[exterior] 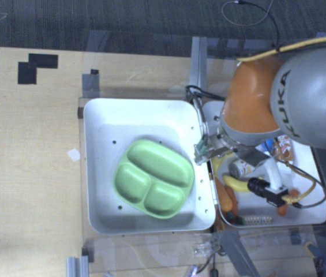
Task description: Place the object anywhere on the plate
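Hand state cannot be told; it is seen over the wall between the two bins, largely masked by the arm. To its left, the left bin holds the green divided plate, with no object seen on it. To its right, the right bin holds a jumble: a banana close below, an orange item, a can. One item is best gripped squarely and lifted clear of the wall before being carried left.

Two white bins, one green plate, one banana
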`<state>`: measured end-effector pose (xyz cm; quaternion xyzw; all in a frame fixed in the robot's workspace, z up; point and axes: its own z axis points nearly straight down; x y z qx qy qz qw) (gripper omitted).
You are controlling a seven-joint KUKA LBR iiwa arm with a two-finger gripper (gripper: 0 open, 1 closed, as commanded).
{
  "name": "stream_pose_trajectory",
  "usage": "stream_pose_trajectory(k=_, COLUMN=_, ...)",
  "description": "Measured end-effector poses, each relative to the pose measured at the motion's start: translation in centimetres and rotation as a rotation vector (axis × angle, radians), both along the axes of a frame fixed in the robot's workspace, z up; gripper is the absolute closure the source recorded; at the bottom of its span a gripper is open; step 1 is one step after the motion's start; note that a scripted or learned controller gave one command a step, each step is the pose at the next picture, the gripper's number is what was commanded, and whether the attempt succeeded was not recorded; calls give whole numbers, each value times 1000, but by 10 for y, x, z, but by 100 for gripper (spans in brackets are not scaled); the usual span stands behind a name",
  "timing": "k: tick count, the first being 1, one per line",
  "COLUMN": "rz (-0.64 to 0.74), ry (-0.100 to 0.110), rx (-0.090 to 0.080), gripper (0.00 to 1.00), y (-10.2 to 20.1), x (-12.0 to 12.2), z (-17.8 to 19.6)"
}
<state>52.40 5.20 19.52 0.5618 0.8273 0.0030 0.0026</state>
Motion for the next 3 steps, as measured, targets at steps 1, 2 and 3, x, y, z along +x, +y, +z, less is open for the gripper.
stream_pose_trajectory(k=1, rz=0, ry=0, rx=0, gripper=0, y=0, x=0, z=0)
stream_pose_trajectory(k=2, rz=-24, ry=1, rx=-1, gripper=0, y=-26, x=43, z=72)
stream_pose_trajectory(k=3, rz=-18, ry=-5, rx=-2, gripper=100, y=-25, x=45, z=83)
